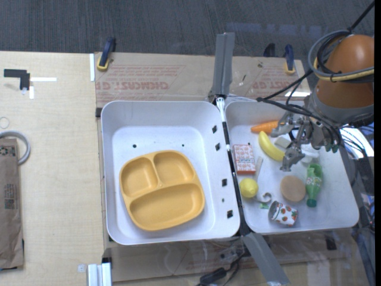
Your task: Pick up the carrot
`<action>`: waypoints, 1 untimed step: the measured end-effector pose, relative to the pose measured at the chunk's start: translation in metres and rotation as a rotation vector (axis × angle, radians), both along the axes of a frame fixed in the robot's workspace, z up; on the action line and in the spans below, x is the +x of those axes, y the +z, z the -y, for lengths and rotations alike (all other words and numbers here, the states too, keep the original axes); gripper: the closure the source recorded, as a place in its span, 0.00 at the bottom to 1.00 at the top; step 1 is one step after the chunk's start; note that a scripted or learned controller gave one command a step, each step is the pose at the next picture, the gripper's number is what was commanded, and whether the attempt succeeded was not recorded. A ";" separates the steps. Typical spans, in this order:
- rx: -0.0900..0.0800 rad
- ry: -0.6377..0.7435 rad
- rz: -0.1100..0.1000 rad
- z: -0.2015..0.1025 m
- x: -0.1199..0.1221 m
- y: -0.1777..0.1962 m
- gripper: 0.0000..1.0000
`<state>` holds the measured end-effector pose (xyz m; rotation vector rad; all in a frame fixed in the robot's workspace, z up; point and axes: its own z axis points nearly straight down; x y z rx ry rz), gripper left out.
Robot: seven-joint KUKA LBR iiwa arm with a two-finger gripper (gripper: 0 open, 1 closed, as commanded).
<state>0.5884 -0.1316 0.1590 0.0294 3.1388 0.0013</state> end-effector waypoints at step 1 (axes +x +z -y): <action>-0.001 0.081 -0.001 0.000 0.001 -0.029 0.00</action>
